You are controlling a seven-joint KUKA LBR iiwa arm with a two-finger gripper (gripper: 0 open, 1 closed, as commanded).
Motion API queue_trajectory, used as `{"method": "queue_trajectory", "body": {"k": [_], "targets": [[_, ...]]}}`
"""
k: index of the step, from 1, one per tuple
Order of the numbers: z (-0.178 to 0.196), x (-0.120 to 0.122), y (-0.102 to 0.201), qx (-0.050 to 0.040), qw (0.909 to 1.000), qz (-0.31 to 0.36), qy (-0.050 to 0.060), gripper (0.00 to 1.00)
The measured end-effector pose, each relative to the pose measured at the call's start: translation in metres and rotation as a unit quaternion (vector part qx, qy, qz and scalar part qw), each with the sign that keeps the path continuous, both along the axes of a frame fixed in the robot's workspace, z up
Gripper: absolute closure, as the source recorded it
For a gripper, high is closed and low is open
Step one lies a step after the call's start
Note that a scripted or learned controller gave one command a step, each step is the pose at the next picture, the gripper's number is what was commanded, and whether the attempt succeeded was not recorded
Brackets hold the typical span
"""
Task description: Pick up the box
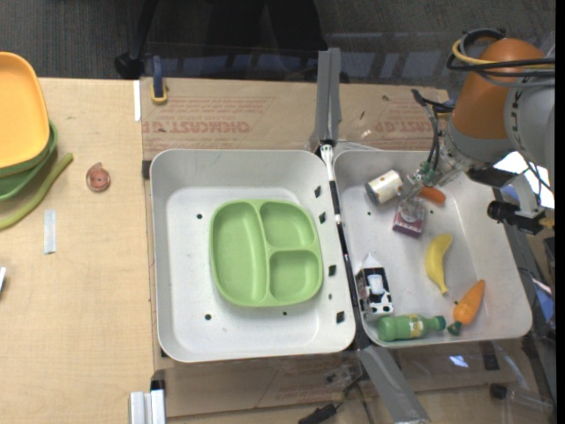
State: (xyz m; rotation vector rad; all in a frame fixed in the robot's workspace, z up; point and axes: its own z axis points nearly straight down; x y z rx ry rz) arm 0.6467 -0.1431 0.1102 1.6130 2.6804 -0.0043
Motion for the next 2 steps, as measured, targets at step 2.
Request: {"method": "queue_trajectory", "body": {"k": [2], "targets": [[-0.019,-0.020,0.027,0.0043,1.0000,-0.003,0.006,1.00]]}}
